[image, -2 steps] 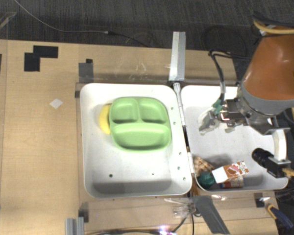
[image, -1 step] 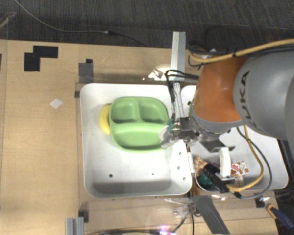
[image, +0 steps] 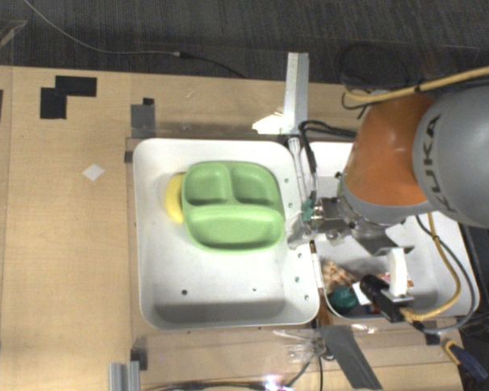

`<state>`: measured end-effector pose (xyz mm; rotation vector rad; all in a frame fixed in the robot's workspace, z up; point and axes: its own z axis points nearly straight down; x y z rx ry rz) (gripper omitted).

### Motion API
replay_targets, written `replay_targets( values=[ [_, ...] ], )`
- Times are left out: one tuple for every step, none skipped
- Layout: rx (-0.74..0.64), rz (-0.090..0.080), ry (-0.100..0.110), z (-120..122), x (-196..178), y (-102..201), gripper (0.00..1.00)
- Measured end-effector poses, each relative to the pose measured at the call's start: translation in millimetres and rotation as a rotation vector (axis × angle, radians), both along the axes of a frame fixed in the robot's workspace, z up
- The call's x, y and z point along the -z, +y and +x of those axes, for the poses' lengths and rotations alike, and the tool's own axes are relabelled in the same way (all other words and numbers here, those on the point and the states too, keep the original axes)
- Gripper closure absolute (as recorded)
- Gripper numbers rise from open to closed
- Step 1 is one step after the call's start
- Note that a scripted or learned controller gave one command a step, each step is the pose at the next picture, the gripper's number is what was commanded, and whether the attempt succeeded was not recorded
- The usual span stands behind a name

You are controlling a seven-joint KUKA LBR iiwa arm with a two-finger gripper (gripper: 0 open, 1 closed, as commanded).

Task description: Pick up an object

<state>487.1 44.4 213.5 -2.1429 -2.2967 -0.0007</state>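
The gripper (image: 313, 221) sits at centre right of the frame, over the divide between the two bins, with the grey and orange arm (image: 391, 165) covering it from above. From this angle I cannot tell whether it is open or closed, and nothing can be made out in its grasp. It lies just beside the right rim of the green divided plate (image: 231, 204); whether it touches that rim is unclear.

The plate rests in the upper half of the left bin (image: 228, 296), face up. Its long axis runs roughly left to right across the frame, slightly tilted. Its two small compartments face the top edge and its one wide compartment faces the bottom. A yellow thing (image: 174, 199) pokes out from under the plate's left edge.

In the right bin (image: 452, 243), at the lower left corner below the arm, a teal round thing (image: 342, 299) lies just beside a brown speckled thing (image: 335, 274).
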Motion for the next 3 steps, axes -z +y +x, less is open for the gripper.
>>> replay_targets(
  values=[
    [-0.002,0.001,-0.001,1,-10,1,1.00],
    [0.174,-0.001,0.000,6,-37,-46,1.00],
    [-0.303,-0.001,-0.004,1,-93,-63,1.00]
  ],
)
